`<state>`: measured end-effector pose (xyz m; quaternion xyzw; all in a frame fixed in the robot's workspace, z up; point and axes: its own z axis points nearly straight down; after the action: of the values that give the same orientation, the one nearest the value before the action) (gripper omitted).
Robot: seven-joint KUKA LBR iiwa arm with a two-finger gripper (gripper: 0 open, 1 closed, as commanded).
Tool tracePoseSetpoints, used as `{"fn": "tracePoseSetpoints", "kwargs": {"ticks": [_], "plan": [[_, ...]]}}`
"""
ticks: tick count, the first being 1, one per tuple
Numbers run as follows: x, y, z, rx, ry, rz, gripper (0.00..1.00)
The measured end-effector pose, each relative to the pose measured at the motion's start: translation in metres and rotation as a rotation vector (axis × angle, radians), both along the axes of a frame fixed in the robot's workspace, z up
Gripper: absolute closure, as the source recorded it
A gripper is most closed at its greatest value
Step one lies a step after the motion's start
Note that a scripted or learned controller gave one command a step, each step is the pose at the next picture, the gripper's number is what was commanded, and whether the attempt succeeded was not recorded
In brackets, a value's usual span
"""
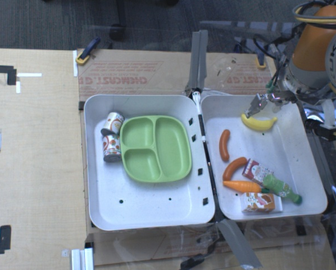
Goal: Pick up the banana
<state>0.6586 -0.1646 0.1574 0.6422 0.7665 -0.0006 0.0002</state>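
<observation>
The yellow banana [259, 122] lies in the right bin [311, 167], near its far wall, curved with both ends turned up. My gripper [259, 104] hangs just above and behind the banana's left half, at the end of the grey arm with the orange band [319, 44]. Its fingers look spread open, and the banana is not between them. One fingertip [252, 111] is close to the banana's left end.
The right bin also holds two red-orange sausages [225, 144] [235, 167], a carrot [244, 187], a green bottle [281, 188] and a small carton [259, 202]. In the left bin [95, 167] are a green divided plate [156, 148] and two cans [112, 136].
</observation>
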Motion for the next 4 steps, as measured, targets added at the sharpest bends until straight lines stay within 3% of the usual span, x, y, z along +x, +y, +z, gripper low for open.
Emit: {"fn": "tracePoseSetpoints", "kwargs": {"ticks": [1,2,3,4], "plan": [[0.001,0.003,-0.064,0.000,-0.002,0.053,0.00],[0.001,0.009,-0.046,-0.001,-0.003,0.126,0.00],[0.000,0.013,-0.065,0.000,0.000,0.083,0.00],[0.001,0.011,-0.055,-0.001,-0.003,0.081,1.00]]}}
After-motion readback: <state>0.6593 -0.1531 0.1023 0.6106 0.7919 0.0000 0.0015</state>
